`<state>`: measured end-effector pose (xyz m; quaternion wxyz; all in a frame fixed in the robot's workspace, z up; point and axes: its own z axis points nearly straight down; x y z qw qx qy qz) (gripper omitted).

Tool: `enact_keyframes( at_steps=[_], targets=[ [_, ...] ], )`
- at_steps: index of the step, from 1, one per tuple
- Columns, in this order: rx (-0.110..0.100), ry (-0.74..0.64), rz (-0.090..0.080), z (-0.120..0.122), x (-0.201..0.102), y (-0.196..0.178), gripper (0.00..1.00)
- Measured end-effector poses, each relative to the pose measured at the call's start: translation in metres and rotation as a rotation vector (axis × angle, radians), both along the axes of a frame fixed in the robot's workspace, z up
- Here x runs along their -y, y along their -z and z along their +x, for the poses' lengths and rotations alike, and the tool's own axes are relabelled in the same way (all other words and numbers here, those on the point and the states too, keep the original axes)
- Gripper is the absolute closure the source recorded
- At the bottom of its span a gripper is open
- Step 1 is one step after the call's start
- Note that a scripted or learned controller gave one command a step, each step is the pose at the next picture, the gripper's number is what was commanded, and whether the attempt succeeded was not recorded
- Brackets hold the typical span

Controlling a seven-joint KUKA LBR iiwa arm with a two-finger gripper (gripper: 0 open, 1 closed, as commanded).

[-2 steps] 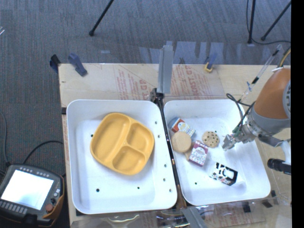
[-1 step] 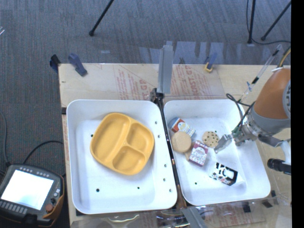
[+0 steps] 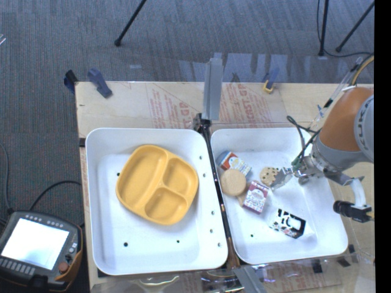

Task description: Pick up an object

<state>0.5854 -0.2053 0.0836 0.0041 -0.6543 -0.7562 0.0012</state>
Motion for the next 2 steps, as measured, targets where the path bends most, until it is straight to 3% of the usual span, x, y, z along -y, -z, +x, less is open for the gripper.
enact_keyframes(
  at_steps=[1, 2],
  targets=[
    [-0.006, -0.006, 0.001, -0.0003, -0.0004, -0.0064, 1.00],
    [-0.006, -0.007, 0.001, -0.0004, -0.0007, -0.0061, 0.00]
  ],
)
